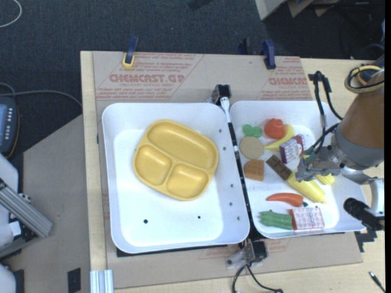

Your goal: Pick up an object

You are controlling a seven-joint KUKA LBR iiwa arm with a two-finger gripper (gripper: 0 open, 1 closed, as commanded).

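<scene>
Gripper low over the yellow toy at the right bin's 3 o'clock side

The gripper (314, 171) sits right on the yellow banana-like toy (308, 188); how its jaws stand I cannot tell. A brown bar (278, 166) lies at its 9 o'clock and a purple packet (292, 148) at 11 o'clock, both close. I judge it best to centre on the yellow toy alone, close firmly and lift straight up from the right bin (256, 112).

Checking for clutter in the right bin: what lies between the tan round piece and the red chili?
In the camera view, an orange-brown waffle-like square sits between the tan round piece and the red chili.
</scene>
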